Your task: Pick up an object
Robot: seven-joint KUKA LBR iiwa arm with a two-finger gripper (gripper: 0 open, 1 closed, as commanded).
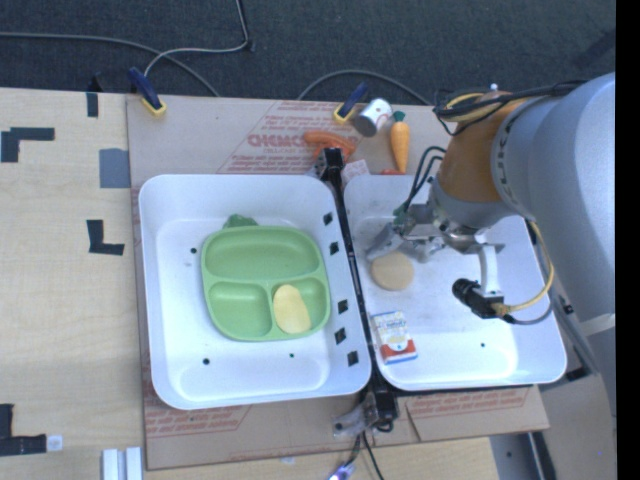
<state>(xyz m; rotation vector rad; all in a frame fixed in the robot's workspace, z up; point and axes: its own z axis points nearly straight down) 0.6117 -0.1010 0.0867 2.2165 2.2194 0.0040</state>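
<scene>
My gripper point(397, 242) is low in the right bin point(520, 353), at its left-middle, right above a round tan object point(393, 273) like a small bun or potato. The metal fingers point(380, 239) sit at the top edge of that object; I cannot tell if they touch it. A small white packet with red print point(392, 335) lies flat nearer the front of the same bin. In the left bin point(170, 268) a green divided plate point(265, 280) holds a yellow oval piece point(291, 309) in its lower right compartment.
Behind the bins, on the cardboard, lie a toy carrot point(399, 143), an orange-red piece point(328, 140) and a small white cup-like item point(376, 116). Blue-and-yellow clamps point(146, 90) hold the cardboard. A black cable plug point(478, 298) hangs by the wrist. The black divider point(345, 258) separates the bins.
</scene>
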